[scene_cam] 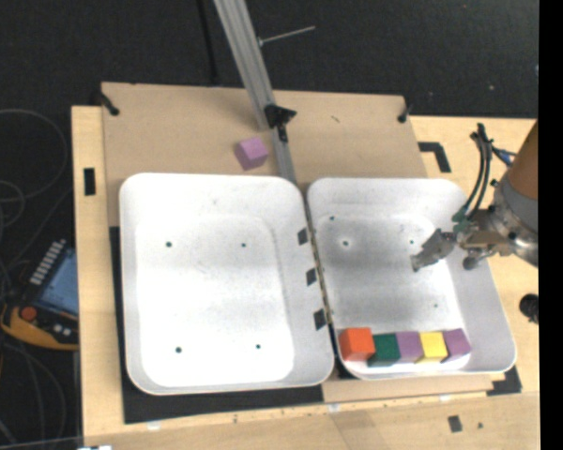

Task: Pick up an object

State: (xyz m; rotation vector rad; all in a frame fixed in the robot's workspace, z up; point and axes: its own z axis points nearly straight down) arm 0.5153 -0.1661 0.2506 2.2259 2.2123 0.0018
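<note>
Hand over right bin, nothing visibly held; opening unclear. Blocks packed touching along the near wall, so the risk is fingers jamming on neighbours or wall, or a slipped grasp.

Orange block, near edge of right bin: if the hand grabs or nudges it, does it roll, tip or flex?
The orange block looks cube-shaped with flat faces, so it should slide, not roll. It appears rigid, probably unyielding under squeeze. It sits tight against the green block and the right bin wall, so finger clearance looks poor; a push likely shifts the row.
</note>
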